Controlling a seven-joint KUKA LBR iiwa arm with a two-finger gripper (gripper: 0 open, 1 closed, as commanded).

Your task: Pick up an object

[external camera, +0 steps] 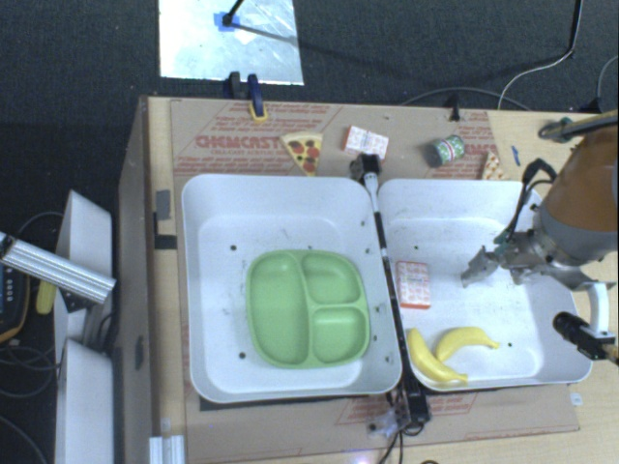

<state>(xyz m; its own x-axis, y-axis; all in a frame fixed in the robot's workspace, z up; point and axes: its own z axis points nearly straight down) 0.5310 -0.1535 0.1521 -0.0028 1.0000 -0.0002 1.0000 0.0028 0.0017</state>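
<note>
Fingers' spread unreadable; gripper (481,264) holds nothing visible, above right bin (455,201) floor, apart from card (413,284) and bananas (447,352).

Even, bright overhead light. The bins (290,196) glare white with faint shadows. Above them, a foil sheet (230,25) shines; detail is soft throughout.
</note>
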